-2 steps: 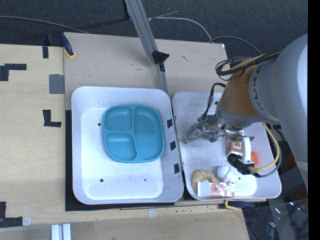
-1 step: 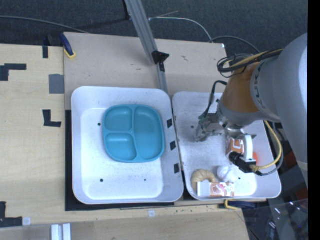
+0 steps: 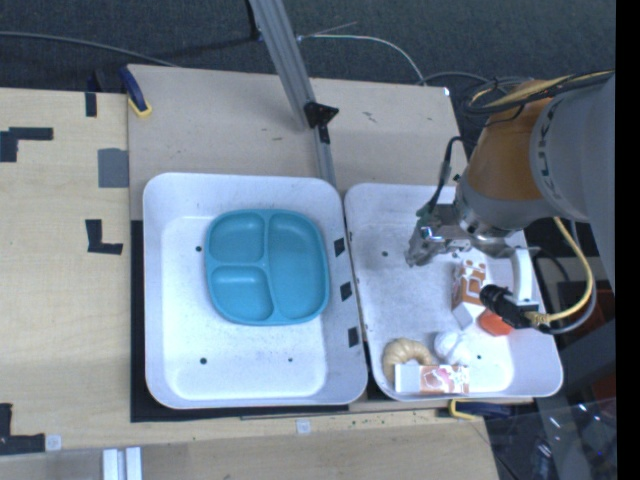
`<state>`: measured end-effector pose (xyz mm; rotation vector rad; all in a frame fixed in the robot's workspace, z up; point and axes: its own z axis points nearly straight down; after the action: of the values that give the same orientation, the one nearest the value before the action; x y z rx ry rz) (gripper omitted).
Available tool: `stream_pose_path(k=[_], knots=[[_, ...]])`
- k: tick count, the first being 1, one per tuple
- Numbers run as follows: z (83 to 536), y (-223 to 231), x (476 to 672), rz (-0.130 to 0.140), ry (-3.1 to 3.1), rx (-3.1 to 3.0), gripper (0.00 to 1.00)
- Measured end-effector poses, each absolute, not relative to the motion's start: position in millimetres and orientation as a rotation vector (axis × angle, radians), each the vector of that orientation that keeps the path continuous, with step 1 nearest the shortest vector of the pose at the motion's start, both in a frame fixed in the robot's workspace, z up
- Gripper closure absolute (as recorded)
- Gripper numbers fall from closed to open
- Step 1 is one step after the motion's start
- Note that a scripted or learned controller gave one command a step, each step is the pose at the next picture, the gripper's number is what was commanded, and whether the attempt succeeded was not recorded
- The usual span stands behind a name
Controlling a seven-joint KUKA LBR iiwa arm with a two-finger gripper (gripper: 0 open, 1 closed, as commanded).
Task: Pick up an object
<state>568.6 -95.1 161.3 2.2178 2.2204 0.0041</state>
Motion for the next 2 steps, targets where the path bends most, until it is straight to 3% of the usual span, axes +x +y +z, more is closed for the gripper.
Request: stream_pose_path(k=[1, 2], knots=[[224, -94, 566.7, 0.005, 2.22, 2.217, 1.0], [205, -94, 566.3, -0.005, 2.224, 2.221, 1.0]])
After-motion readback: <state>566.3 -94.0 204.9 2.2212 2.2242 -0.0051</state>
